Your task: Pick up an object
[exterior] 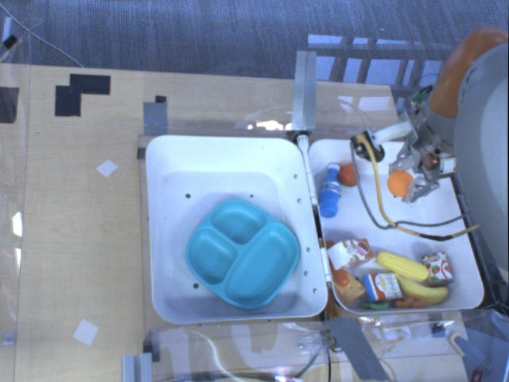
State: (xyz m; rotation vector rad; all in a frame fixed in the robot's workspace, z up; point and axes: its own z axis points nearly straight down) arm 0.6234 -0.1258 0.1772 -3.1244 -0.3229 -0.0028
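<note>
- Orange ball [399,182] sits between the fingers of the pincer [407,183], over the far part of the right bin [474,293]; whether it is lifted clear of the bin floor cannot be told from above.
- Pincer appears to be pinching the ball from both sides, with the grey arm [481,126] reaching in from the right.
- Risk one: a round, smooth ball could squirt out of a two-finger hold if the fingers meet it off centre, and it would roll back among the other items.
- Risk two: a yellow cable [374,193] loops through the bin just beside the ball and could snag the wrist or drag on a lift.
- Near neighbours: a blue bottle [329,193] and a small orange-red fruit [347,174] lie against the bin's left wall, close enough to be knocked by a dropped ball.
- Nearer end of the bin holds a banana [413,281], a corn cob [402,264] and small cartons [383,285], packed together.
- Left bin [171,165] carries a blue divided plate [242,251].
- Counter [71,229] is pale wood with black tape marks, behind a clear screen; blue carpet [199,22] lies beyond.
</note>
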